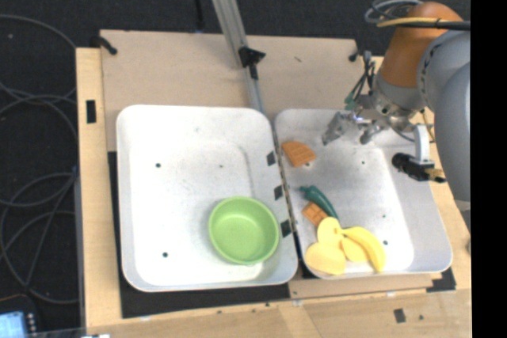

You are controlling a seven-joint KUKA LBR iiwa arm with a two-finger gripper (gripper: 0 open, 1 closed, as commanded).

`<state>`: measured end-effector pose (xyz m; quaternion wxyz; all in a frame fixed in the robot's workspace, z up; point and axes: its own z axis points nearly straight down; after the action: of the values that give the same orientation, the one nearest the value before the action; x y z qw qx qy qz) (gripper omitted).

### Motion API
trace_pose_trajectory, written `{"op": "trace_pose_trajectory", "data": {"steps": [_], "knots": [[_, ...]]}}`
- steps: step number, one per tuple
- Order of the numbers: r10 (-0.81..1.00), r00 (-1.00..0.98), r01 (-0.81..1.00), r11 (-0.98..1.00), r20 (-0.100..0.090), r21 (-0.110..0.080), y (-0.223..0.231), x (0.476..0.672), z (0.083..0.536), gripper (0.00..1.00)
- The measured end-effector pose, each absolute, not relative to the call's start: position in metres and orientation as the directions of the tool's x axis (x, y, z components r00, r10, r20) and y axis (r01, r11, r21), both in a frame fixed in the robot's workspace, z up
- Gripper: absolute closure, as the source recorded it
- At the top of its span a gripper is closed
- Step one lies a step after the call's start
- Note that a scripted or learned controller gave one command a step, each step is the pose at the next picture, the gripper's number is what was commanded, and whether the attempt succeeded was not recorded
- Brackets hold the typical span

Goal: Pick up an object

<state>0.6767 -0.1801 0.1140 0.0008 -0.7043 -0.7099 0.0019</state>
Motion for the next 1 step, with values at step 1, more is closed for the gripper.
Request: {"op": "trace_pose_trajectory", "data": {"steps": [1], "knots": [[1.0,-0.009,1.0,0.009,-0.003,-0.001,-0.1812,0.6769,0.1009,0.0]]}}
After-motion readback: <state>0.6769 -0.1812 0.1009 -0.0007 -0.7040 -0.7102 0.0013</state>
